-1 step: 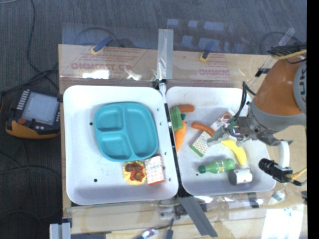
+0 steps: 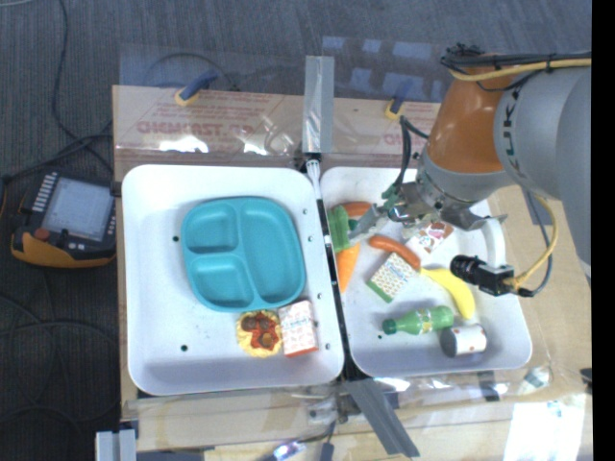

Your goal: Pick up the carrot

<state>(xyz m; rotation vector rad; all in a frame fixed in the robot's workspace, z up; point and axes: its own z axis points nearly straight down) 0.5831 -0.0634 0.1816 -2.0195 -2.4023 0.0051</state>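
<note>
Grey carpet surrounds the bench. From where I stand, gripper (image 2: pixel 384 209) closure is impossible to judge. Just below-left of it lies the carrot (image 2: pixel 347 263), likely light, rigid, slick plastic; grasp mid-body across its width.

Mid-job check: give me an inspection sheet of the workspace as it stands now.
Surface: two white bins, left bin, right bin, side by side.
Job's things: carrot in right bin at its left wall, not held.
Clutter: left bin: blue tray, pizza slice, carton. Right bin: banana, green bottle, can, sausage.
Grippers: gripper low over right bin's top, above the carrot.
Cables: yellow cable on arm.
Surroundings: handheld pendant on floor, left.
</note>
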